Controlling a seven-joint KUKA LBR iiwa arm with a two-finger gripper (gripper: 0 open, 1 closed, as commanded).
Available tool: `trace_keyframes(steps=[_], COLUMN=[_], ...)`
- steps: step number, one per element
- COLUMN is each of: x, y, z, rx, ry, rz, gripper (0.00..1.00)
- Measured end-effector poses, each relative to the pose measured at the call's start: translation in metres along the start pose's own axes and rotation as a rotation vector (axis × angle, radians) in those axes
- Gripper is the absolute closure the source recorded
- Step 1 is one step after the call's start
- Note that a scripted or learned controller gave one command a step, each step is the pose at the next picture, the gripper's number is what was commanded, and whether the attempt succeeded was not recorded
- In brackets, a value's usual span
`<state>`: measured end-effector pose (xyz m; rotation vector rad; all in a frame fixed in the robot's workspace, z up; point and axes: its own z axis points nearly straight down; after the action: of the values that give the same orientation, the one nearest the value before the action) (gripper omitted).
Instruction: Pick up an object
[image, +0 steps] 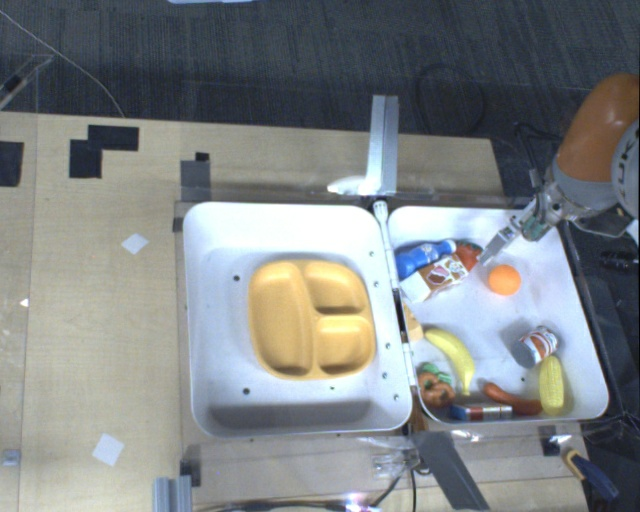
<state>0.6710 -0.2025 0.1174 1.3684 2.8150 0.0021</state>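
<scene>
Ball (504, 280) — just below gripper (497, 243), apart.

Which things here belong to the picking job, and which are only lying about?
For the job:
gripper
orange ball
banana
corn cob
can
blue packet

Lying about:
yellow tray
left bin

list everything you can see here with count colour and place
bench: 1, light wood, under both bins
bins: 2, white, side by side
divided tray: 1, yellow, middle of left bin
pouch: 1, blue and red, right bin near divider
ball: 1, orange, right bin, upper middle
banana: 1, yellow, right bin, lower left
can: 1, silver and red, right bin
corn cob: 1, yellow, right bin, lower right corner
arm: 1, grey with orange band, right side
gripper: 1, above right bin, jaws by the pouch
</scene>
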Motion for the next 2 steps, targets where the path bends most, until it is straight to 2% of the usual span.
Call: trace_keyframes(steps=[1, 2], x=[0.018, 0.035], y=[-0.027, -0.035], z=[0.017, -0.111], rx=[0.003, -0.001], ry=[0.005, 0.0], rz=[0.295, 0.746], gripper=[0.0, 0.0])
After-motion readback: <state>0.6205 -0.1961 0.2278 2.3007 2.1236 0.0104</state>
